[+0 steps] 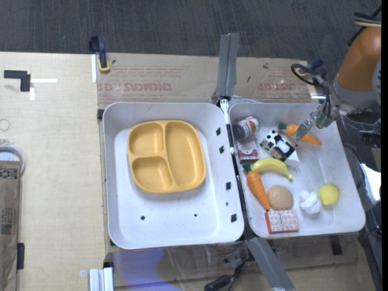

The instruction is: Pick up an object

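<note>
Camera view looks down on two white bins side by side, and we see the arm [357, 65] reaching in from the right over the far corner of the right bin [345, 223]. Its gripper [319, 119] hangs low beside a small orange piece [303, 135] near that bin's back wall; we cannot tell whether anything is gripped. We judge that the arm is poised there because this piece, or the black-and-white toy [277, 145] just beside it, is the nearest candidate to lift.

We find the left bin [115, 180] holding a single yellow divided plate [166, 156], lying flat with three compartments, nothing in them.

We find the right bin crowded. A can [247, 128] lies on its side near the back left, with a small dark packet [247, 154] just in front of it. A banana [273, 167] curves across the middle, touching or nearly touching the toy. A carrot [258, 188] slants beside a brown bun [280, 197], and a red-and-white box [282, 221] sits at the front edge. A white crumpled item [310, 202] and a lemon [328, 194] rest near each other at the right.

We judge the task not yet done: every object lies on a bin floor. The loose clutter may make a clean grasp awkward.
</note>
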### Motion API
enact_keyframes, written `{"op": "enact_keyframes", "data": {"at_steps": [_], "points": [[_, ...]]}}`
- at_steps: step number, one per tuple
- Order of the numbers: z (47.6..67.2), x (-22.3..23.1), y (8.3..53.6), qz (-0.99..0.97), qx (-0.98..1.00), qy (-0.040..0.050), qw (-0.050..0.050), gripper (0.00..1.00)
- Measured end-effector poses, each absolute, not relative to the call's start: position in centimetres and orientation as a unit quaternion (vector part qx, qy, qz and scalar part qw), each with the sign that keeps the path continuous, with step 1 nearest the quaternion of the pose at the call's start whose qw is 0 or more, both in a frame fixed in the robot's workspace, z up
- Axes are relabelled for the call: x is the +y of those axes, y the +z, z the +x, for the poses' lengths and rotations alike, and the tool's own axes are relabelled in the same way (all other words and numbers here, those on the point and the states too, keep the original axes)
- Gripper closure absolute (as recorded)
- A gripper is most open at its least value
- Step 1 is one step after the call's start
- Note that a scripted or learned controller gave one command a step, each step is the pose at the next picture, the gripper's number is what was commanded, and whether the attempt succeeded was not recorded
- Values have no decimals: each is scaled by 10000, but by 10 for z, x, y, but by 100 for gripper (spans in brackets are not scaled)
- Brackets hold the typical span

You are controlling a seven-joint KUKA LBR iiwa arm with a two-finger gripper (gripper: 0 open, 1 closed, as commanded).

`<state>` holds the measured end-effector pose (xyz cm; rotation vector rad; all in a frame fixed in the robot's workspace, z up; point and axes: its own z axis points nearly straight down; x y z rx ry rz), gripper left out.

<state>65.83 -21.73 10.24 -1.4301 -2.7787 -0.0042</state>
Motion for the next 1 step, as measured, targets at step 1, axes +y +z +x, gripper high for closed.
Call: {"op": "enact_keyframes", "data": {"at_steps": [1], "points": [[648,-127,198,-4334,-9012,-1,-6,100]]}}
